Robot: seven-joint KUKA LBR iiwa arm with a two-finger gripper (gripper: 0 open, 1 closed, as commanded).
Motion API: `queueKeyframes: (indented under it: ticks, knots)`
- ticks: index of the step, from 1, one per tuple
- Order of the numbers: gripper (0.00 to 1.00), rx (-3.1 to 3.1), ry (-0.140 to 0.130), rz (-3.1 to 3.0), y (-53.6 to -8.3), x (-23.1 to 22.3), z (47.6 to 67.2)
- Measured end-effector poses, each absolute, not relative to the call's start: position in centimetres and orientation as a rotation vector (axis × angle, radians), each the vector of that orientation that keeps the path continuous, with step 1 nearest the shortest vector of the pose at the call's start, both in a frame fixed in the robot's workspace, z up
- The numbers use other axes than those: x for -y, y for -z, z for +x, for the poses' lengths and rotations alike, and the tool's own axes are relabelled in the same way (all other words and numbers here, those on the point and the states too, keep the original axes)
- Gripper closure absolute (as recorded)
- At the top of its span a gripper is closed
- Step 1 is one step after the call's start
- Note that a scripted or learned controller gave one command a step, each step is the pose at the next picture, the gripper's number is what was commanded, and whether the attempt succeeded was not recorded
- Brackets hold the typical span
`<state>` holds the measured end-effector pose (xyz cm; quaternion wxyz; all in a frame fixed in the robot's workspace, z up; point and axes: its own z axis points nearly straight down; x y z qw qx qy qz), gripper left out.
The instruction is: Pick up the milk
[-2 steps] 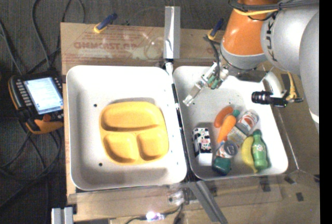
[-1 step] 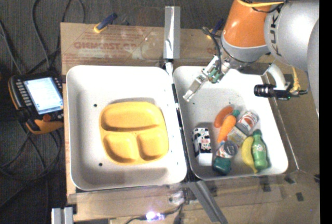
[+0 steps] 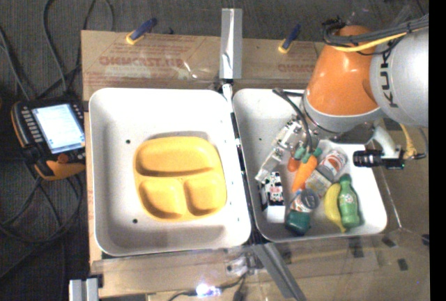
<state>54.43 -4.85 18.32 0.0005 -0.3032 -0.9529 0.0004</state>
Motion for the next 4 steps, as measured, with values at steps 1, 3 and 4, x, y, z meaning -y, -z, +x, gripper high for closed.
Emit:
queueKeyframes:
  ticks: [1,3,4]
  knots:
    - [0.00,3.088,-0.001,-0.595,-29.1,7.0,52.8]
    - [0.00,3.151,-0.004,-0.038,-13.1,9.8,49.0]
    - [0.00,3.131,0.003,-0.299,-18.5,6.0,61.0]
